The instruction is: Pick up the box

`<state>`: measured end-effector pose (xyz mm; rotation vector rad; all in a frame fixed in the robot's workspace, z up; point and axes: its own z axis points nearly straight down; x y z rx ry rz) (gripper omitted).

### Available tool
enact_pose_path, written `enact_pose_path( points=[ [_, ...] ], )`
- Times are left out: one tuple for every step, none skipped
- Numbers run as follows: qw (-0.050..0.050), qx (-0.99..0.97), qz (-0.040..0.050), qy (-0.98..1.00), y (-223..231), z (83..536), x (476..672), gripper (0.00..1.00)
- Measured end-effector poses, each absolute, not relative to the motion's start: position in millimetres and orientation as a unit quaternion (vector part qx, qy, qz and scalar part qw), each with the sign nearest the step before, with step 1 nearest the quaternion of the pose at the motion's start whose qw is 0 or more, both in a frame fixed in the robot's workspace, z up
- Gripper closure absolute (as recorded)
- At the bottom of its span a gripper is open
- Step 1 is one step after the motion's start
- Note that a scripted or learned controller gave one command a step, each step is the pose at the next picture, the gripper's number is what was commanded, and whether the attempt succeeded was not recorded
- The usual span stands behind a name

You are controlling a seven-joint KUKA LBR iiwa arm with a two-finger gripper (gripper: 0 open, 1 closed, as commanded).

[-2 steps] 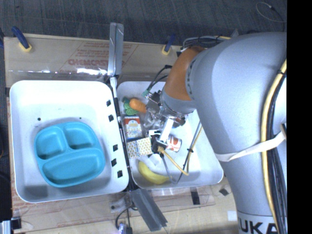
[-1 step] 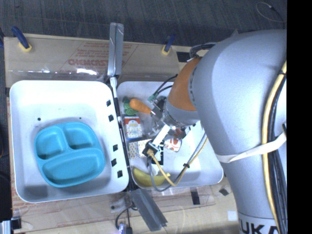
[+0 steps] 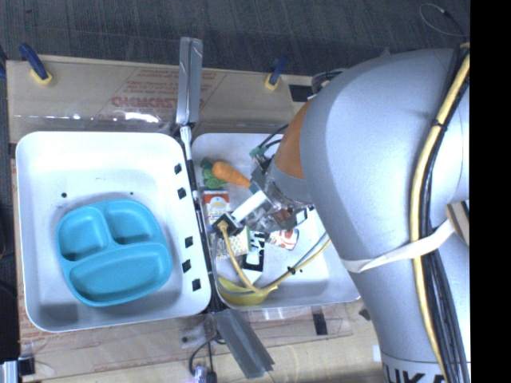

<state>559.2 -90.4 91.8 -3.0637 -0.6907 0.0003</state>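
The box (image 3: pixel 215 207), small and white with a red and orange print, lies flat near the left wall of the right bin (image 3: pixel 339 282). My gripper (image 3: pixel 275 219) is low inside this bin, just right of the box and over the bin's middle. The big grey arm above covers much of it. A small red and white packet (image 3: pixel 286 238) peeks out right under the gripper. Nothing can be seen between the fingers.
An orange carrot (image 3: pixel 229 173) with a green end lies behind the box. A yellow banana (image 3: pixel 243 294) rests along the right bin's front wall. The left bin (image 3: pixel 48 154) holds a blue divided plate (image 3: pixel 114 250). The arm covers the right bin's right half.
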Motion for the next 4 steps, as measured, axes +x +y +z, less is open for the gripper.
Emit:
enact_pose_path(
  points=[
    [0.002,-0.975,0.0010,-0.224,-89.5,101.4,559.4,1.00],
    [0.002,-0.978,0.0033,-0.208,-91.1,90.4,536.8,1.00],
    [0.002,-0.967,0.0017,-0.255,-95.4,90.9,480.4,1.00],
    [0.002,-0.968,0.0019,-0.250,-89.5,115.7,584.3,1.00]
  ],
)
